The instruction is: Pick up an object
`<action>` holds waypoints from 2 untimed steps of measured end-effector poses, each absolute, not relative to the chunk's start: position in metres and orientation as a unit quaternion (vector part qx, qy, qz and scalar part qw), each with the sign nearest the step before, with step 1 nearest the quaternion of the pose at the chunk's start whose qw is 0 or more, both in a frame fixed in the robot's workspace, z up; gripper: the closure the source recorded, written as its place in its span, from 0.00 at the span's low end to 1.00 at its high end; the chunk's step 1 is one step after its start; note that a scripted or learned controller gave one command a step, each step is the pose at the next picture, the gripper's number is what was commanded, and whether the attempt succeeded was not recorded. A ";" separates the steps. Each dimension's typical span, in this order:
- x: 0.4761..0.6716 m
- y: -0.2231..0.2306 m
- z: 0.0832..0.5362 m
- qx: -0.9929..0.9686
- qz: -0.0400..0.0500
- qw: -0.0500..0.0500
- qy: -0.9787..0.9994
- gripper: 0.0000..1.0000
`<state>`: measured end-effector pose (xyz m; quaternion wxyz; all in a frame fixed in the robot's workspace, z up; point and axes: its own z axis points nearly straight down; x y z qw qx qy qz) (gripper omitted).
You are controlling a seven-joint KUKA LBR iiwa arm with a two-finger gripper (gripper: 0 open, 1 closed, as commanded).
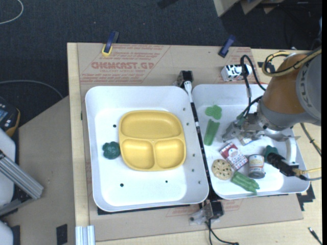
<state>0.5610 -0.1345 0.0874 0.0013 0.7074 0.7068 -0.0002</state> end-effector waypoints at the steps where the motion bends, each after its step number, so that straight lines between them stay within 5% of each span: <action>1: 0.564 -0.137 0.101 0.708 0.002 0.008 0.706 1.00; 2: 0.563 -0.137 0.165 0.707 0.002 0.003 0.707 1.00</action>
